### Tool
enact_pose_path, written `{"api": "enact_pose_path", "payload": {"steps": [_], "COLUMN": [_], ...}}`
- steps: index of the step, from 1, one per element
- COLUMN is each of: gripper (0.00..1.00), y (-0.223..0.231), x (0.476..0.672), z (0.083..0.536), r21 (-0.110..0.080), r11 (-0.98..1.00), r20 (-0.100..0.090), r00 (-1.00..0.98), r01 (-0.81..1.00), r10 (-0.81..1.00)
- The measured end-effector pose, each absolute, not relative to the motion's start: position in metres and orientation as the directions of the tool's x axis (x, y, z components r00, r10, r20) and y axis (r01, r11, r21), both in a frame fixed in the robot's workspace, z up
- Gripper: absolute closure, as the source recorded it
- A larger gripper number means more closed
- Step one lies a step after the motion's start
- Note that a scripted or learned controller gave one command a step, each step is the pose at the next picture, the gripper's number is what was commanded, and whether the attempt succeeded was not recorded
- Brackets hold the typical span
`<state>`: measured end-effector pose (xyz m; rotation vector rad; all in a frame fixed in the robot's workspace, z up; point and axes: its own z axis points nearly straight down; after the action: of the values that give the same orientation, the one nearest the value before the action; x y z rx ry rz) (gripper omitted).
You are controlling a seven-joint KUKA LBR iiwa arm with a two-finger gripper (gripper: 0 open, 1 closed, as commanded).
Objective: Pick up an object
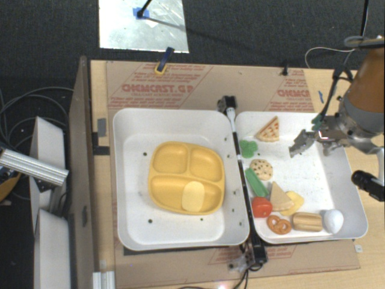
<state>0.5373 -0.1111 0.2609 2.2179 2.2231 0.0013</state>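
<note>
Gripper [302, 142]: hovers over the right bin's [355, 212] far part, fingers spread apart, nothing between them.
Pizza slice [268, 130]: just left of the gripper, apart from it.
Cookie [261, 169]: nearer, left side.
Other toy food: along the near edge.
Yellow tray [186, 176]: in the left bin [129, 161].

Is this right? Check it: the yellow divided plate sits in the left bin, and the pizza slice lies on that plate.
Not quite. The yellow divided plate is in the left bin, but the camera view shows the pizza slice in the right bin.
</note>
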Motion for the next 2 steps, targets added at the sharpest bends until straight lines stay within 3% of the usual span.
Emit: {"api": "enact_pose_path", "payload": {"steps": [1, 2], "gripper": [0.0, 0.0], "y": [-0.105, -0.151], "x": [0.578, 0.675], "z": [0.08, 0.089], "r21": [0.005, 0.015], "r11": [0.002, 0.007], "r20": [0.003, -0.004], "r00": [-0.002, -0.007], "r01": [1.0, 1.0], "r10": [1.0, 1.0]}}
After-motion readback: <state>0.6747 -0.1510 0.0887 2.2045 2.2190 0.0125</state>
